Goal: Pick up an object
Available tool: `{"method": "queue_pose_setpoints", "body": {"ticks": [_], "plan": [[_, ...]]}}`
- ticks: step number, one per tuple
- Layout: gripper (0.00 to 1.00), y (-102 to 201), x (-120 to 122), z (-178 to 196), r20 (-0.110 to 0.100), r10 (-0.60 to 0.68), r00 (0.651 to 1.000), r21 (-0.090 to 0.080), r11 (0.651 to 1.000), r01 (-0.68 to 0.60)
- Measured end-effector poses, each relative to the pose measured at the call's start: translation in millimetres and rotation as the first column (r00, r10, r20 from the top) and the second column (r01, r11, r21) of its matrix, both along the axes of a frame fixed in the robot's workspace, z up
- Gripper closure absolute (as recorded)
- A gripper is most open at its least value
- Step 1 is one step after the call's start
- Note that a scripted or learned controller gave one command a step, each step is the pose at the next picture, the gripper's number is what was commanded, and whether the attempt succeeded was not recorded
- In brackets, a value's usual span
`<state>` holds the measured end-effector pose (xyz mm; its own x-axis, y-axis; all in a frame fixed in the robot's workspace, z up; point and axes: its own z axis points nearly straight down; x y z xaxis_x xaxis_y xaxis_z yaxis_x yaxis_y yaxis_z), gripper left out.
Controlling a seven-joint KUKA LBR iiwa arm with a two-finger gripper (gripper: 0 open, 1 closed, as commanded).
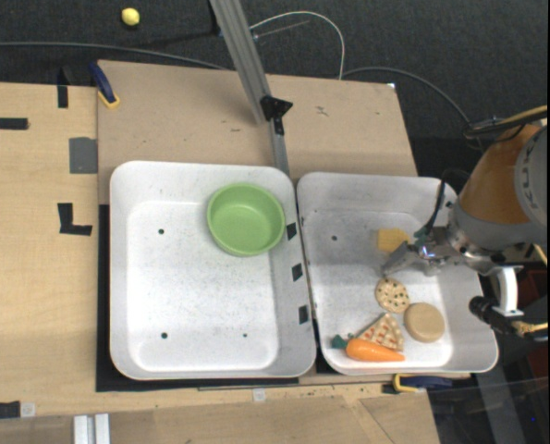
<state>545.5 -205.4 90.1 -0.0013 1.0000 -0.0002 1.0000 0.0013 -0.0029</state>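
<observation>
The right bin (348, 202) holds a small yellow block (391, 240), a round cracker-like cookie (392, 294), a tan round disc (424, 323), a pizza-slice toy (384, 331) and an orange carrot (372, 350) along its front wall. My gripper (409, 256) reaches in from the right and hangs low over the bin. Its tips sit just right of the yellow block and just above the cookie. I see nothing between them.
A green bowl (246, 218) sits at the back right of the left bin (145, 276). A grey pole (242, 44) slants in from the top toward the gap between the bins. The arm's body (510, 192) covers the right bin's right rim.
</observation>
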Motion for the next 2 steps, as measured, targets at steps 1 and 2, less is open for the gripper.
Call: {"method": "queue_pose_setpoints", "body": {"ticks": [1, 2], "plan": [[1.0, 1, 0, 11, 0.0, 0.002, 1.0, 0.001, 1.0, -0.002], [1.0, 3, 9, 71, 0.008, 0.001, 1.0, -0.002, 1.0, -0.001]]}}
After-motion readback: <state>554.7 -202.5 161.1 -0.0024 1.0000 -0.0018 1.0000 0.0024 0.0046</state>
